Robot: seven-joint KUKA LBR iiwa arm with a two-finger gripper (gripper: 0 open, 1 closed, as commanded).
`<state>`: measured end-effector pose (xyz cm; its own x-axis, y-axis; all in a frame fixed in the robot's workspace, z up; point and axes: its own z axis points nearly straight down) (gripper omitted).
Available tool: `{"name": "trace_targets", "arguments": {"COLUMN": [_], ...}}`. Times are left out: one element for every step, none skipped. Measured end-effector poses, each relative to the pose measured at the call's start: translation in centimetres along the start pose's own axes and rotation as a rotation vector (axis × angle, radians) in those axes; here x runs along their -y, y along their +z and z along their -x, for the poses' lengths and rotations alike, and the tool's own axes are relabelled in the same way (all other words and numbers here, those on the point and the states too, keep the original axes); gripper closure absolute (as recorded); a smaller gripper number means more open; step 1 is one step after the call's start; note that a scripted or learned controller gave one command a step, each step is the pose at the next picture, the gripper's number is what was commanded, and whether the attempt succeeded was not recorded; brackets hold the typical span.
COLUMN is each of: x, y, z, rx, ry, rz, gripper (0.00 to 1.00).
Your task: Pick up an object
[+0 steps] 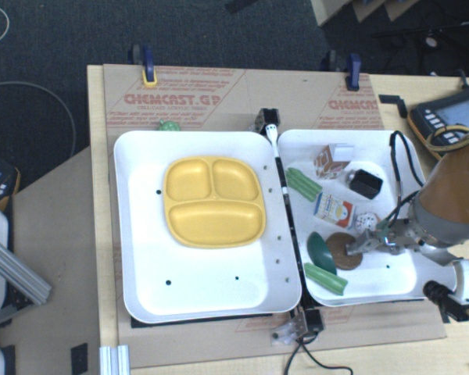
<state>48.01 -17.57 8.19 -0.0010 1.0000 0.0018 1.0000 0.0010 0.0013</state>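
Two white bins sit side by side on the bench. The left bin (141, 233), centre-left of the frame, holds a yellow three-compartment plate (214, 201) lying flat in its upper half.

The right bin (375, 283), centre-right of the frame, holds the loose items: a small red-and-white box (328, 161) near its top, a black block (366, 183) just right of that, a light green stick (302, 183) along its left side, a white carton with an orange picture (333, 208) at centre, a white die (365, 221) beside it, and a dark green spoon-like piece (322, 249), a brown round piece (344, 250) and a second green stick (326, 279) at lower left.

The arm (453, 201) enters from the right edge. The gripper (363, 245) is low in the right bin, its tip at the brown round piece. Finger state: cannot tell; blurred metal parts, no gap resolved.
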Motion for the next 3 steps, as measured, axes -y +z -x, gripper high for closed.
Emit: {"name": "trace_targets", "arguments": {"x": [-0.1,0.0,0.1], "y": [-26.1,-26.3,-15.0], "z": [5.0,4.8,-5.7], "rx": [0.011,0.007,-0.003], "ry": [0.001,-0.001,-0.004], "rz": [0.015,0.005,-0.008], "gripper": [0.0,1.0,1.0]}}
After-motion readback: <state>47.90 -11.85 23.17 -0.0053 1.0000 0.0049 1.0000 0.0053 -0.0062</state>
